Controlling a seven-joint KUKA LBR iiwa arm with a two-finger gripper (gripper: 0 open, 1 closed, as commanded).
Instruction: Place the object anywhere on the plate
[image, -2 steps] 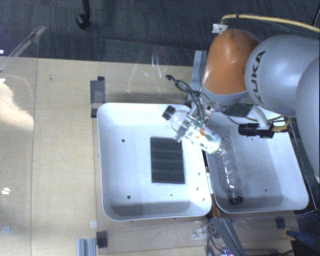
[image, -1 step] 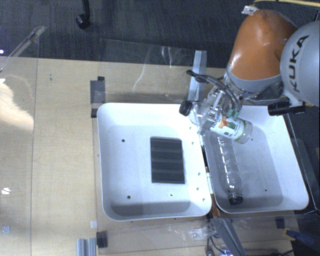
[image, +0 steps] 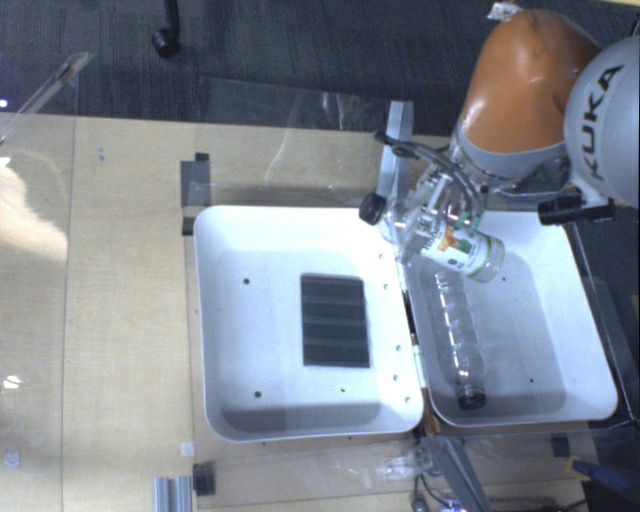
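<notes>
The plate (image: 335, 320) is a dark ribbed rectangle lying flat in the middle of the left bin (image: 230, 300). My gripper (image: 447, 238) hangs over the near-left corner of the right bin (image: 560, 330), just right of the wall between the bins. It is shut on a small pale container (image: 468, 253) with a green and orange label, which is tilted and lifted off the bin floor. The plate lies well to the lower left of the gripper.
A clear plastic bottle (image: 457, 335) with a dark cap (image: 470, 400) lies lengthwise in the right bin, directly below the gripper. The arm's orange band (image: 525, 80) looms over the bin's far edge. A grey bracket (image: 398, 130) stands behind the bins.
</notes>
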